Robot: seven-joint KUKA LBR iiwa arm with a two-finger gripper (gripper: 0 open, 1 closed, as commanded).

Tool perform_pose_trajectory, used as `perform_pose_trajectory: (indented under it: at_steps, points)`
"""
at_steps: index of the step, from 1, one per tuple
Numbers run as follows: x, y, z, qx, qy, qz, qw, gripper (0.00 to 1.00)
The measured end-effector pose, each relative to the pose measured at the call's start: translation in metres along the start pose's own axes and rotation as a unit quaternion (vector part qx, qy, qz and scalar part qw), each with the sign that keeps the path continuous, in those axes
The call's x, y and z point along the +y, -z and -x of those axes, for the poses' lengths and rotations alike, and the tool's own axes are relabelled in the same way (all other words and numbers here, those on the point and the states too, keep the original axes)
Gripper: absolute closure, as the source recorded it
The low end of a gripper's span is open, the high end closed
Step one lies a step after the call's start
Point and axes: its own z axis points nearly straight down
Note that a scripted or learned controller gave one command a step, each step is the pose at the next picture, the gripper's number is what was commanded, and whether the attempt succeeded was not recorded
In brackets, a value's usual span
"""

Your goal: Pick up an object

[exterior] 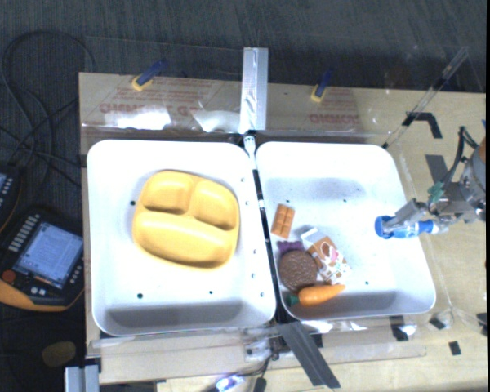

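Yellow tray (pixel 186 218) in left bin (pixel 106 300); carrot (pixel 319 295), brown patty (pixel 297 267) near-left in right bin (pixel 400 296); pincer (pixel 389 227) at right rim.

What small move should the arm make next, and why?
Probably swing left and a little forward over the right bin. The hand sits at that bin's right edge, while the carrot, brown patty and wafer are bunched at its front-left corner.

A wooden bench (pixel 106 92) stood on dark carpet (pixel 33 6), with black cables (pixel 20 80) and two handheld pendants (pixel 37 260) lying at its left.
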Motion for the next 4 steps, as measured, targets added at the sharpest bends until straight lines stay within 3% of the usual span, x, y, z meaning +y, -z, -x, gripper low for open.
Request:
perform_pose_trajectory:
  at_steps: [1,2,3,4]
  points:
    - [0.051,-0.076,-0.043,0.000,-0.057,0.000,0.9984,0.00]
    - [0.038,-0.134,-0.072,0.000,0.008,0.000,1.0000,0.00]
    - [0.084,-0.085,-0.041,-0.001,-0.061,0.000,0.9981,0.00]
    - [0.083,-0.085,-0.041,-0.001,-0.061,0.000,0.9981,0.00]
